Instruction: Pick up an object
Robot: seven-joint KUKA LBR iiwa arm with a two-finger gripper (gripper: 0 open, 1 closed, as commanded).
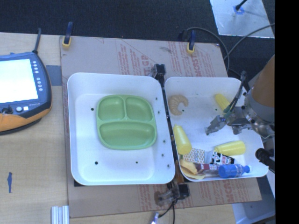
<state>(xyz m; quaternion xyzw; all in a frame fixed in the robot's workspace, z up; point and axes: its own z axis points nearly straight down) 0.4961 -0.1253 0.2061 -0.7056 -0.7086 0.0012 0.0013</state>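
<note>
1. My gripper (216,125) hung over the open middle of the right bin (201,87), reaching in from the right. From above I could not tell how far my jaws stood apart, and I saw nothing between them, so I count myself as holding nothing.

2. The things I might take all lay in that right bin: a tan croissant-like piece (177,103) near the upper left, a yellow piece (222,101) just above my wrist, a yellow cylinder (182,139) against the left wall, another yellow cylinder (230,147) below me, and a blue bottle (233,170) in the clutter along the bottom edge.

3. The likeliest failure, as I judged it: I sat over bare white floor, between objects and not on one. Closing there would have caught air.

4. The two cylinders looked smooth and round; a pinch off their middle could have squirted them sideways.

5. The bottom pile was packed tight, bottle touching wrappers and a small printed carton (219,159). Going in there risked grabbing two things, or wedging a finger on the bin wall.

6. The green divided plate (126,122) in the left bin (117,83) lay flat and wide; I judged it a poor target for a two-finger pinch.
</note>
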